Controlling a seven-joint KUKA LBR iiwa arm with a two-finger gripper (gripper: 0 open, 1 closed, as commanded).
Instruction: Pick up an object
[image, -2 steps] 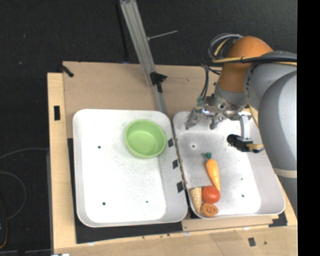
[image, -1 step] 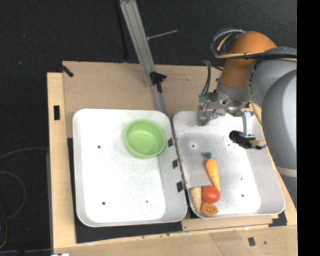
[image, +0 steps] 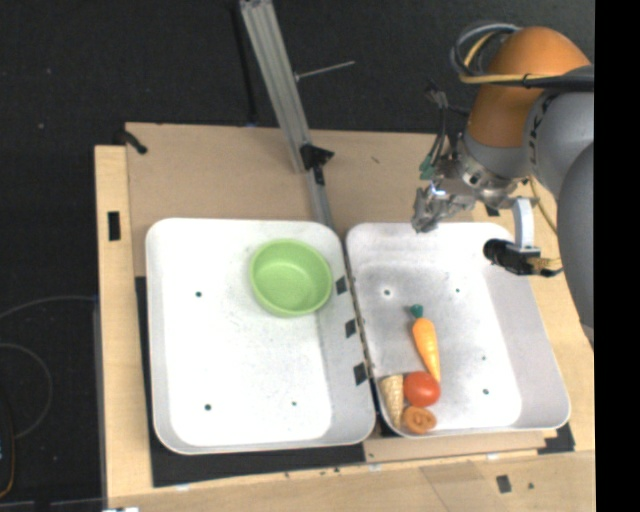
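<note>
The grey arm with its orange band enters from the upper right of the frame, and its tool (image: 428, 216) hangs over the top edge of the right-hand shallow white bin (image: 520, 330), at that bin's upper left corner. Whether the tool is apart or together cannot be told at this angle; nothing shows between its tips.

The candidates for picking lie well apart from it, gathered toward the lower left of the right bin, probably because they slid or were dropped toward that corner. An orange toy carrot with a green top (image: 425, 340) lies lengthwise near the bin's middle, pointing down the frame. Just below it sits a round red toy tomato (image: 422, 388), touching or nearly touching a pale tan ridged piece (image: 392, 393) against the bin's left wall, with a small orange-brown ring-shaped piece (image: 419, 420) at the lower rim.

The left-hand shallow white bin (image: 200, 400) holds a light green plastic bowl (image: 291, 277), upright, near its upper right corner.

Both bins rest on a brown cardboard-coloured tabletop (image: 200, 165). No brand, label or legible writing is readable anywhere.
</note>
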